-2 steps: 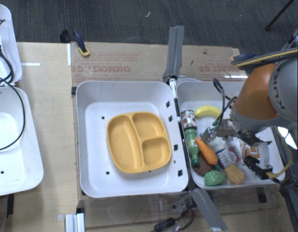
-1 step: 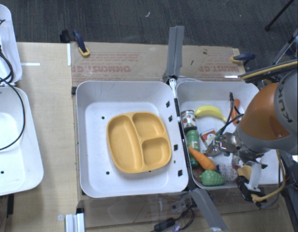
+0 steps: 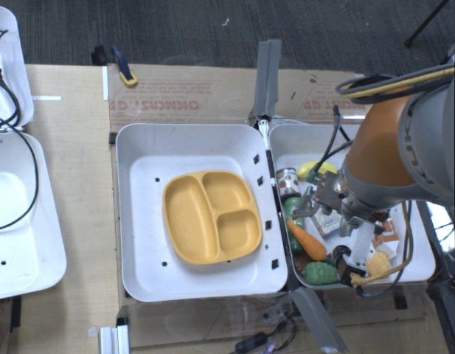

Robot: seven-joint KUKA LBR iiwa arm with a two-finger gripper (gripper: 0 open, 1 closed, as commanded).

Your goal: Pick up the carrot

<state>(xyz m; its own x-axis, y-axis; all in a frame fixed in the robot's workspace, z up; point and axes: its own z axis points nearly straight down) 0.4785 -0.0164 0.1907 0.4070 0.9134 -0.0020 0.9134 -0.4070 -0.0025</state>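
Right bin, front-left quarter: the carrot lies on the clutter, long axis diagonal, narrow end up-left toward the divider, thick end down-right; a green vegetable sits just in front of it, a small can behind it near the bin wall, a yellow item further back; the gripper hangs over the middle of the same bin, so the carrot lies just to its left and toward the near rim, close but apart; wrist and orange band hide the fingertips, so whether the jaws are released or clenched cannot be told, and nothing is seen between them; judged next need: a short shift left and forward, jaws turned across the carrot's diagonal; left bin holds a yellow divided tray; writing: red print on the cardboard behind the bins, reversed and too faint to read; can label illegible.
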